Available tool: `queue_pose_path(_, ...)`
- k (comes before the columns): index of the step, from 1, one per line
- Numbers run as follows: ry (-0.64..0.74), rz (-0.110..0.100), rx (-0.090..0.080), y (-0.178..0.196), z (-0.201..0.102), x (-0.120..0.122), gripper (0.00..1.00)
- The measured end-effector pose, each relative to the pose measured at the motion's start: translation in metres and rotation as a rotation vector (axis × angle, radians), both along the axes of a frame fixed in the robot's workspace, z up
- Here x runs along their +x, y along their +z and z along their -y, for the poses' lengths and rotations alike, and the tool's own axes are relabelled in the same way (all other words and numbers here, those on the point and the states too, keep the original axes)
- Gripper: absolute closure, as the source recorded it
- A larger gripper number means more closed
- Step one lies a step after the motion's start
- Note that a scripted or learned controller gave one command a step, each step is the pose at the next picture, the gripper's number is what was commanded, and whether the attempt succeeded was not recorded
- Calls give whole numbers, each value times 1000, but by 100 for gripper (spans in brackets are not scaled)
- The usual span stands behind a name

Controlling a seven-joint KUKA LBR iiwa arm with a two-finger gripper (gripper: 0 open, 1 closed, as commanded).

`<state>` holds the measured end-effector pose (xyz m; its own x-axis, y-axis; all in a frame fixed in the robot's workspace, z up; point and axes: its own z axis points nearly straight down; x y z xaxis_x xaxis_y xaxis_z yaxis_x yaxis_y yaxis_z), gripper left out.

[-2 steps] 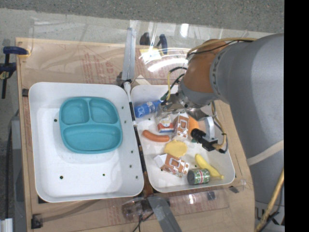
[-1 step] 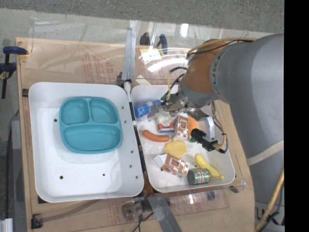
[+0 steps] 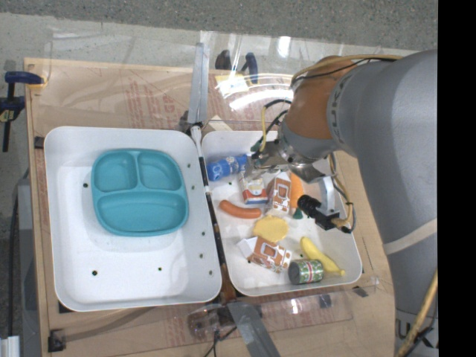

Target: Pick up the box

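Arm: grey KUKA arm [image 3: 387, 162], nearest the camera, reaching in from the bench's right edge; orange band [image 3: 312, 103] above the wrist, over the right bin's far end.
Claw: claw [image 3: 262, 162] low over the far half of the right bin, among the items there; its opening cannot be told (the wrist hides it), nor whether it has anything.
Right bin: shallow white bin [image 3: 349, 262] on the bench's right half, crowded.
Box: small white and orange carton [image 3: 280, 194] near the middle of the right bin, just beside the claw on its near side; it appears to rest in the bin.
Second carton: similar printed carton [image 3: 269, 254] toward the bin's near edge, lying tilted.
Can, green: green can [image 3: 306, 271] on its side at the near right corner of the bin, touching the banana.
Banana: yellow banana [image 3: 321, 256] along the right wall.
Sausage: reddish sausage [image 3: 239, 210] near the bin's left wall.
Blue can: blue can [image 3: 223, 167] at the far left corner, on its side.
Yellow piece: rounded yellow item [image 3: 271, 228] in the centre (kind unclear).
Carrot: orange carrot [image 3: 297, 192] just right of the box.
Left bin: white bin [image 3: 67, 274] on the bench's left half.
Plate: teal divided plate [image 3: 139, 191] in the left bin's far half.
Bench: bench [image 3: 111, 95] of pale board under both bins.
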<state>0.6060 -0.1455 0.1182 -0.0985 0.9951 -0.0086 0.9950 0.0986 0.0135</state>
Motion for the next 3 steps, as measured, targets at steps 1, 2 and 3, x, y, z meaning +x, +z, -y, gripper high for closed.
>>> queue_pose_path(1,0,0,0,0,0,0,0)
queue_pose_path(2,1,2,-2,11,1,0,100)
queue_pose_path(3,1,2,-2,11,1,0,0)
